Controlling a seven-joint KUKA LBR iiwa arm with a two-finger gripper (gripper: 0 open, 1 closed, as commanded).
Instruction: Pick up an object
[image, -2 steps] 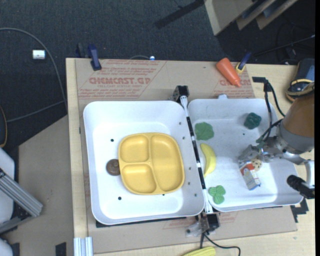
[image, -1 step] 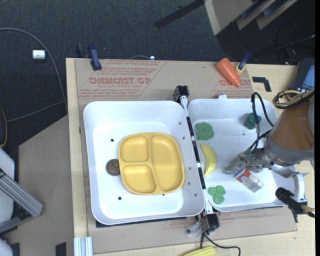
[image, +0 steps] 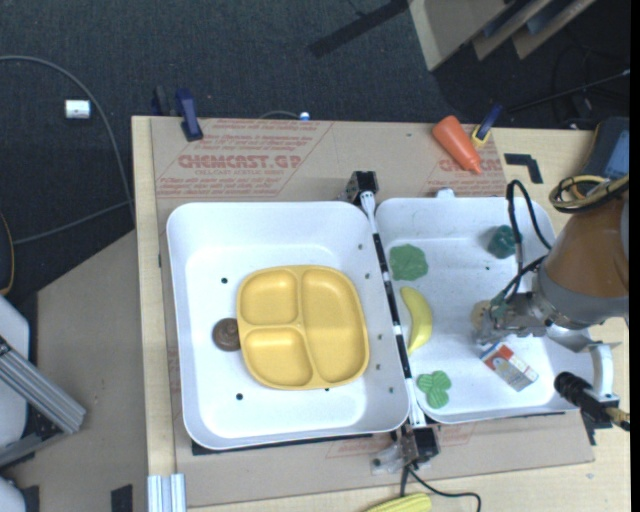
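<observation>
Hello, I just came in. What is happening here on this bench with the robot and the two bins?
A grey robot arm reaches from the right into the right bin. Its gripper hangs low over the bin floor, just above a small red and white packet. Nothing visible is held yet. A banana and green toy pieces lie in the same bin. The left bin holds a yellow divided plate.

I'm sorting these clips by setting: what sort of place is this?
Likely a robotics lab test bench: two white bins clamped on a board, a grey arm's gripper reaching in, toy-like items such as a banana and yellow divided plate.
</observation>
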